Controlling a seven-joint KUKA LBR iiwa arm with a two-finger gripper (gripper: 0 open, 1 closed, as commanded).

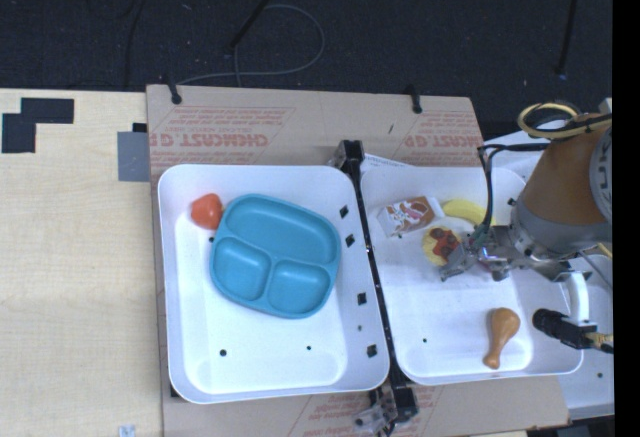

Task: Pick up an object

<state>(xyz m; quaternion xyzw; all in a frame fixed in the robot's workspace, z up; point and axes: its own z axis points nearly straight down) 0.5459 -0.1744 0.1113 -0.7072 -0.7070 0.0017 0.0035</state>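
The right bin (440, 345) holds a small red-and-white packet (408, 216), a yellow banana (462, 211), a yellow-and-red toy (438, 246) and a tan drumstick (500, 334). My gripper (468, 261) hangs low in this bin, right beside the yellow-and-red toy and just below the banana. The gripper's dark body hides part of the toy's right side. The grey arm (560, 195) with its orange band comes in from the right, over the bin's far right corner.
The left bin (200, 345) carries a blue divided plate (273, 255) with a small orange-red ball (206, 211) at its upper left. A black divider (368, 275) runs between the bins. Cables loop near the arm at the right.
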